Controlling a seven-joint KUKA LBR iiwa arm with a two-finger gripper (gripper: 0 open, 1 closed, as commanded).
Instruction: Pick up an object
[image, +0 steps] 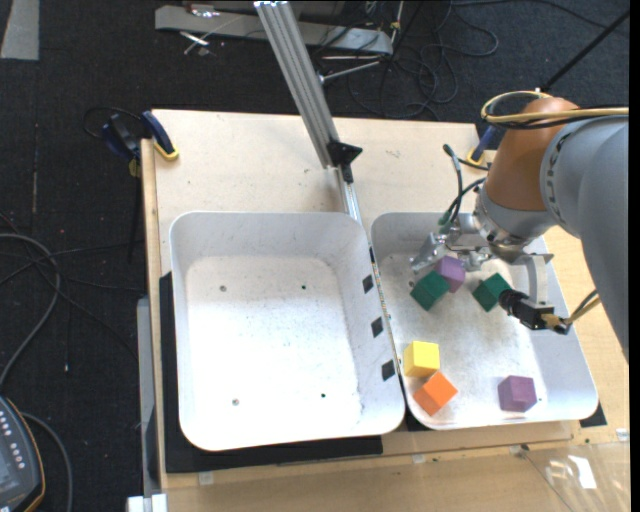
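The right bin (575, 385) holds several small blocks. A light purple block (453, 272) lies at the bin's upper middle, touching a dark green block (430, 292) to its lower left. A second green block (490, 292) lies just to the right. My gripper (452, 252) hangs directly over the light purple block, its metal tip right at the block's top edge. The grey arm with its orange band (520, 165) reaches in from the right. Nearer the front lie a yellow block (421, 357), an orange block (435, 392) and a purple block (516, 393).
The left bin (190, 250) sits beside the right one, sharing a central wall with black clips (378, 325). A slanted metal rail (305, 85) runs down to the bins' back edge. A black fitting (528, 308) hangs from the arm beside the right green block.
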